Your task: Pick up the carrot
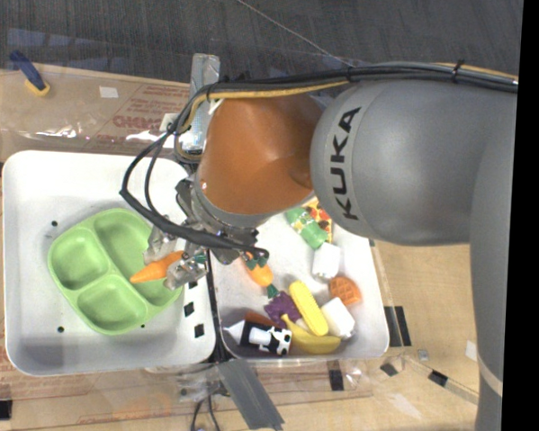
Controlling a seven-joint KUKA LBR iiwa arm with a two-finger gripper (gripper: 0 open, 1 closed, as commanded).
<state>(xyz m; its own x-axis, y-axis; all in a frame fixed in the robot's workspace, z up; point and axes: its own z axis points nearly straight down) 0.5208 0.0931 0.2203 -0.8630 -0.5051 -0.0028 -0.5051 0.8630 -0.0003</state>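
Under arm — claw (173,257) mostly hidden, carrot (157,269) visible.

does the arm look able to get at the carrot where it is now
Probably yes: the gripper is already right at the carrot, which lies on the green tray's right edge with nothing over it. Whether it is gripped is unclear.

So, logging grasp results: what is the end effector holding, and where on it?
The end effector grips the carrot near its thick end, above the green tray.
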